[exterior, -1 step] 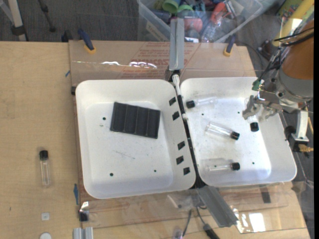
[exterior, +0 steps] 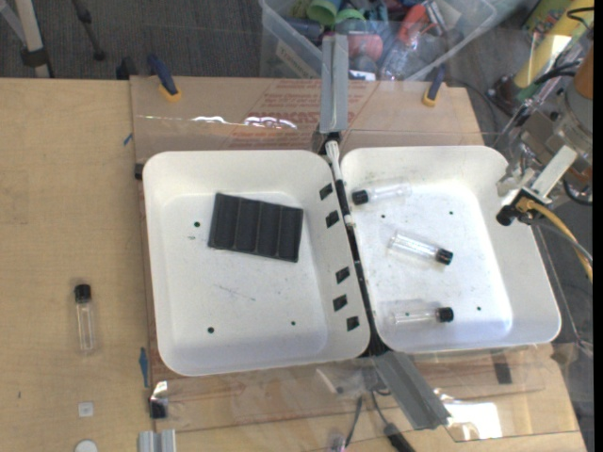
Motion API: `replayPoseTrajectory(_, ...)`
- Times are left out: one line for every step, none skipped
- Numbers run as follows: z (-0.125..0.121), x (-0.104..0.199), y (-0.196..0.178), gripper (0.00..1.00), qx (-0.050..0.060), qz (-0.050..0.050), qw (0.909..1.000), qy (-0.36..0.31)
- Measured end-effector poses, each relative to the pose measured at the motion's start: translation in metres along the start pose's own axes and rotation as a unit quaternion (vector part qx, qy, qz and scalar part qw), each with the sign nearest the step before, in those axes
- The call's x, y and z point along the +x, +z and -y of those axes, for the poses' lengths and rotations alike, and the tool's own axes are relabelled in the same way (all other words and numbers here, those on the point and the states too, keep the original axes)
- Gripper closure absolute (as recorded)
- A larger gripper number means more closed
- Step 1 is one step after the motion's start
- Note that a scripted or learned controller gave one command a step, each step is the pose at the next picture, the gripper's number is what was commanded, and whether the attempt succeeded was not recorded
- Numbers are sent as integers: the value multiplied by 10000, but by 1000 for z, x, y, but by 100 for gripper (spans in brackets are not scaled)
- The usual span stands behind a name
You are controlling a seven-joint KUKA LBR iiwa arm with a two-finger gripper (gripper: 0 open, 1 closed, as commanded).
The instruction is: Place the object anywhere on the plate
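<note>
A black ribbed plate (exterior: 256,226) lies flat in the left bin (exterior: 179,347), toward its back. Three clear vials with black caps lie in the right bin (exterior: 528,328). One vial (exterior: 382,194) is at the back left, another vial (exterior: 421,250) is in the middle, and a third vial (exterior: 421,315) is near the front. My gripper (exterior: 539,153) hangs over the right bin's back right corner, well away from the vials and with nothing seen in it.
A fourth vial (exterior: 85,316) lies on the wooden bench left of the bins. A clear tub of coloured toys (exterior: 377,12) stands behind the bins. Black clips (exterior: 341,273) line the divider between the bins.
</note>
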State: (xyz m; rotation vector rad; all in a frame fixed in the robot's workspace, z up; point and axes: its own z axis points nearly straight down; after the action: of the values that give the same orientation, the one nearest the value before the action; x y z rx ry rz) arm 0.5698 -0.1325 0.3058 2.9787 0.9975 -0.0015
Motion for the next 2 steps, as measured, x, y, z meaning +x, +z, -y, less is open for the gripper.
replayPoseTrajectory(61, 1, -126, 100, 0, -1, 9980, -626)
replayPoseTrajectory(147, -3, -23, 100, 4, 4, 9933, -1155)
